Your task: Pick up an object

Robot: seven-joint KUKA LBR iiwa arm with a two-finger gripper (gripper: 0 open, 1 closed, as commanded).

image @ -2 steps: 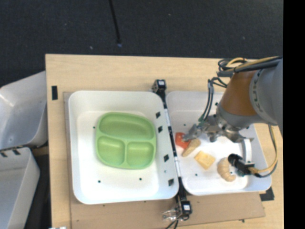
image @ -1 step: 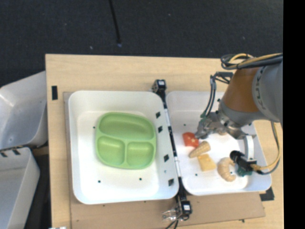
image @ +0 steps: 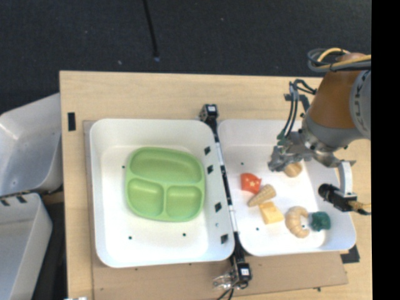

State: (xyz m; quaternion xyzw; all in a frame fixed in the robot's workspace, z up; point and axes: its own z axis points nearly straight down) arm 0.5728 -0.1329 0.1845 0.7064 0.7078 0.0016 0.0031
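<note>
A: Logging the arm (image: 331, 105). It is reaching in from 3 o'clock, grey body with the orange band, and its jaws (image: 284, 161) are hanging over the upper part of the right bin (image: 250, 133).

B: Jaw state?

A: Cannot tell — the wrist is blocking the view from above. A small tan piece (image: 292, 169) is lying right at the jaws, touching or just under them; I am not seeing it between them, so I am not recording a hold.

B: And the other objects?

A: All are sitting in the right bin, toward 6 o'clock from the jaws. A red piece (image: 250, 182) is lying near the bin's middle. Just beside it, at its 5 o'clock, a tan cone-like piece (image: 262, 195) is lying tilted. A yellow block (image: 271, 213) is sitting just below that at 6 o'clock. At the block's 3 o'clock a pale ring-shaped piece (image: 297, 221) is resting, with a dark green piece (image: 320, 220) touching or just beside it on its 3 o'clock side.

B: Left bin?

A: The left bin (image: 100, 230) is carrying a green divided plate (image: 165, 184) with three compartments, lying flat near the centre. Both bins are sitting side by side on the wooden bench (image: 137, 95) — clips are joining them along the shared edge.
</note>
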